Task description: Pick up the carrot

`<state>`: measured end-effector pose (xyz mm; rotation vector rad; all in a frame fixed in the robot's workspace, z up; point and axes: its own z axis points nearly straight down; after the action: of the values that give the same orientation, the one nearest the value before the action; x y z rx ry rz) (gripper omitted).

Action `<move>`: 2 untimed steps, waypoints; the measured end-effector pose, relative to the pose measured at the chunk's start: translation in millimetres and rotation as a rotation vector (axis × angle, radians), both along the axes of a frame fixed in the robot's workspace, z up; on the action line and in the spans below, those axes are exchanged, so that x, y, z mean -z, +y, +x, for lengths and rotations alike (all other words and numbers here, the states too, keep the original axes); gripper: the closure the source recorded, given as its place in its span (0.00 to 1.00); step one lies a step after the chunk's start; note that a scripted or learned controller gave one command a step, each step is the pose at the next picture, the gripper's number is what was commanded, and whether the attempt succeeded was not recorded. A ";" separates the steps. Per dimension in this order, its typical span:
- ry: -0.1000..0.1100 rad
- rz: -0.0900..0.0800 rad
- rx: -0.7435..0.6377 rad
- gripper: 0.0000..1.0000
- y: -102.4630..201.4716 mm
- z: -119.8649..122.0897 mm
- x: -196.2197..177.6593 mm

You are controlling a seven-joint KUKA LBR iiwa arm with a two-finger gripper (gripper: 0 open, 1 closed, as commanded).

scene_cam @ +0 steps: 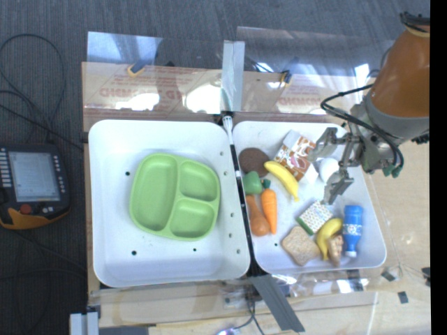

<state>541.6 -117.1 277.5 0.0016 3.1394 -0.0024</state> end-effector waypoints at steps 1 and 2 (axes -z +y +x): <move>0.008 0.003 -0.122 0.00 62.7 -24.0 96.7; 0.006 0.001 -0.116 0.00 21.8 -38.9 146.8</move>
<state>502.7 -95.2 130.6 -0.1803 3.1403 0.0000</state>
